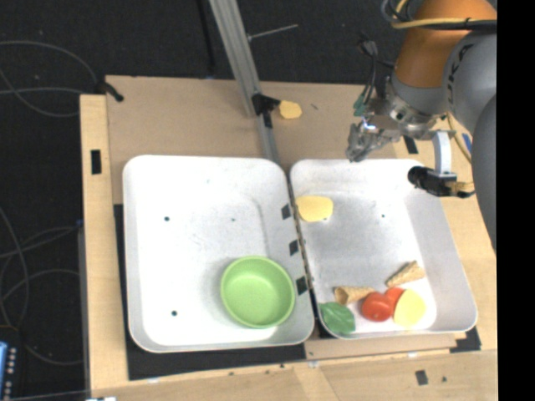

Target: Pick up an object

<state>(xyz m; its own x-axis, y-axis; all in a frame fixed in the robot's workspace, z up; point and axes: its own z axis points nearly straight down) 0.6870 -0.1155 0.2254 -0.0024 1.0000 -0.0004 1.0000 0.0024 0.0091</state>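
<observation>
Operator, your left bin (167,199), smooth white plastic with rounded corners, carries one round lime-green bowl (257,291) near its front right corner. On the bare brown bench (184,115) behind the bins, a small yellow lump (290,109) lies beside the base of a slanted metal post (238,48). In your right bin (376,215), a pale yellow rounded piece (314,209) sits against the left wall. Along the front lie a green leaf-shaped item (338,317), a tan cone (351,293), a red rounded piece (377,306), a tan wedge (405,274) and a yellow disc (409,308), closely clustered. The gripper (361,144) hangs at that bin's back rim, carrying nothing; whether its fingers are apart or together you cannot tell, being small and blurred.
</observation>
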